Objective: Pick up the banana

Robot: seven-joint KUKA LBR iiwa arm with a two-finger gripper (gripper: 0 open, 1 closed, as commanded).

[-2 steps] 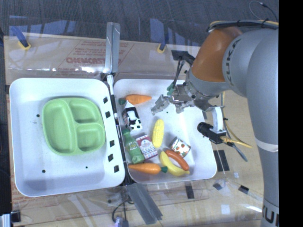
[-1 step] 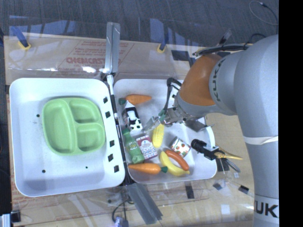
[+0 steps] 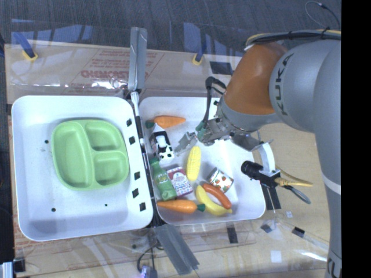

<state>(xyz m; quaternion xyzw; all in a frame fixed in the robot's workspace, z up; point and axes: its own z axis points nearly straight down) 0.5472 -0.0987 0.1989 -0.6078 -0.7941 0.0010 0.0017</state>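
Observation:
The banana (image 3: 207, 204) is yellow and curved. It lies in the right bin (image 3: 254, 204) near the front wall, partly under a red-orange sausage (image 3: 218, 195). My gripper (image 3: 188, 141) hangs over the middle of that bin, above and behind a yellow corn cob (image 3: 193, 163). It stands well back from the banana, with nothing visibly held. The grey arm with its orange band reaches in from the right and hides the bin's back right part.
The right bin also holds an orange carrot (image 3: 170, 121) at the back, a second carrot (image 3: 177, 206) at the front, a green bottle (image 3: 160, 178), a small box (image 3: 181, 182), a can (image 3: 221, 180) and a black-and-white toy (image 3: 162, 144). A green divided plate (image 3: 90, 153) lies in the left bin.

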